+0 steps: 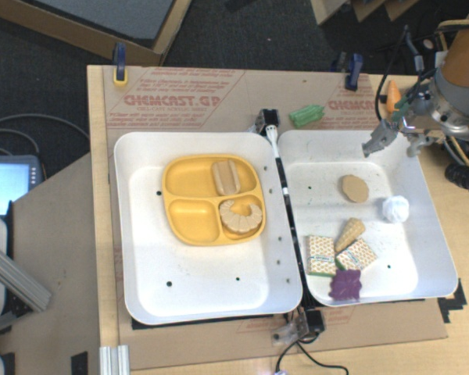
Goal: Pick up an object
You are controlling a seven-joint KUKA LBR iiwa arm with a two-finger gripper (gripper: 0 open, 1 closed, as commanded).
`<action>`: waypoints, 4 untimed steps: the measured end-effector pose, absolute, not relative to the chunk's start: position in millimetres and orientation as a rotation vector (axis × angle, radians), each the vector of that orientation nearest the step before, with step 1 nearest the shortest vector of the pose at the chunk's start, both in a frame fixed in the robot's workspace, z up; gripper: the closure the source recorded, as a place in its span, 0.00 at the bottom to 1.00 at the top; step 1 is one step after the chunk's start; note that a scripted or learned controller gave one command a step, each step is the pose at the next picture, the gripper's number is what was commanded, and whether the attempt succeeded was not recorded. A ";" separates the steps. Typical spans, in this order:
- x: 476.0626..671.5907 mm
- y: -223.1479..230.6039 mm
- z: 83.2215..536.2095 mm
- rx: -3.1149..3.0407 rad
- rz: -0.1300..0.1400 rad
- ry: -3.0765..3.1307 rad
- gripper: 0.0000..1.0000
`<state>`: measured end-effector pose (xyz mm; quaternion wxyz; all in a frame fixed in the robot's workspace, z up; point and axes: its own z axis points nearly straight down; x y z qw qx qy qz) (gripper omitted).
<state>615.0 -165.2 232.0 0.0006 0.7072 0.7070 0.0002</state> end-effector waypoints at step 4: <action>666.7 -215.5 85.8 2.237 0.005 2.243 0.00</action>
